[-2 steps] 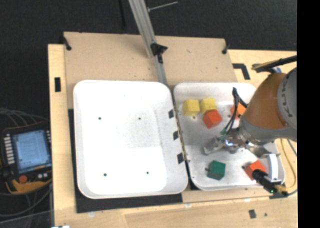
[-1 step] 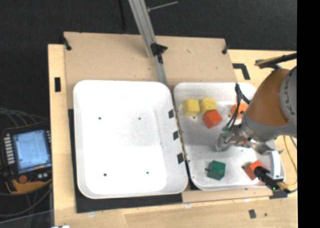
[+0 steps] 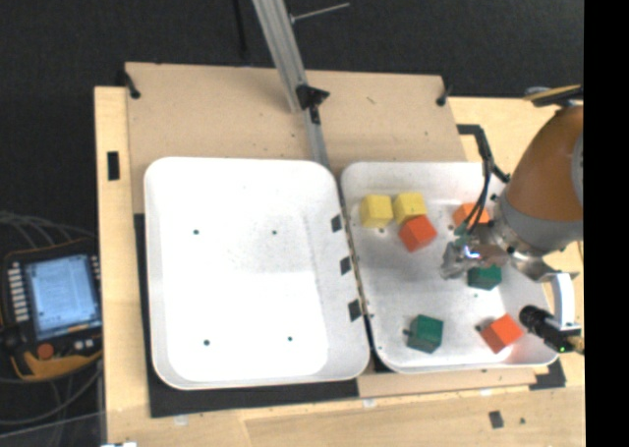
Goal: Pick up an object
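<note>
I'm over the green block [image 3: 484, 278] with the gripper [image 3: 462, 258]; can't tell the fingers' state. I'd centre and drop straight, clear of the orange block [image 3: 417, 232].

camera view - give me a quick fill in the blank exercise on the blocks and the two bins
1. All the blocks lie in the ____ bin as this view shows them.
2. The two blocks side by side near that bin's far wall, left and right, are both ____.
3. The block nearest the bin's front wall beside the orange block is the ____ block.
4. The gripper sits over the right bin, next to another green block; the arm enters from the view's ____.

Missing words: right; yellow; green; right
</note>
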Motion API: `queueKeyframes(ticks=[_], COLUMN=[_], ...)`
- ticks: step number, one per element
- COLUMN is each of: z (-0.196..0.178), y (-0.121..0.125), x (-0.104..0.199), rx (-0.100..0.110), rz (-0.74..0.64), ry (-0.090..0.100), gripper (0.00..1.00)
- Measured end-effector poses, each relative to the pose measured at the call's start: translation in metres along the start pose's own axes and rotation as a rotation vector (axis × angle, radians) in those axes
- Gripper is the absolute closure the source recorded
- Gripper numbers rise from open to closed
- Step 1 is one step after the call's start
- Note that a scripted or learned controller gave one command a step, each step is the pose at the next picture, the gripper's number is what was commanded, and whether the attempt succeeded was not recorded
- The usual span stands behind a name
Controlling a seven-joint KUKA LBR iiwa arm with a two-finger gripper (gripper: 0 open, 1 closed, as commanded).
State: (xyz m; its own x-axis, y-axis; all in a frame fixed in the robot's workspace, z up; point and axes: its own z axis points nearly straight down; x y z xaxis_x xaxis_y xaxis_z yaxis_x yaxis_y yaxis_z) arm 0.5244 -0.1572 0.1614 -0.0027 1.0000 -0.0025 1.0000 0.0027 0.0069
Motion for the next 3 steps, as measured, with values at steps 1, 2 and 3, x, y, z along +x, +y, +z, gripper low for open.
queueKeyframes(ticks=[1, 2, 3], z=[-0.063, -0.076, -0.081], y=[-0.001, 0.0, 0.014], x=[0.002, 0.001, 0.043], rx=[-0.002, 0.004, 0.004], rz=[-0.001, -0.002, -0.004], ry=[0.0, 0.002, 0.003], gripper=[1.0, 1.0, 1.0])
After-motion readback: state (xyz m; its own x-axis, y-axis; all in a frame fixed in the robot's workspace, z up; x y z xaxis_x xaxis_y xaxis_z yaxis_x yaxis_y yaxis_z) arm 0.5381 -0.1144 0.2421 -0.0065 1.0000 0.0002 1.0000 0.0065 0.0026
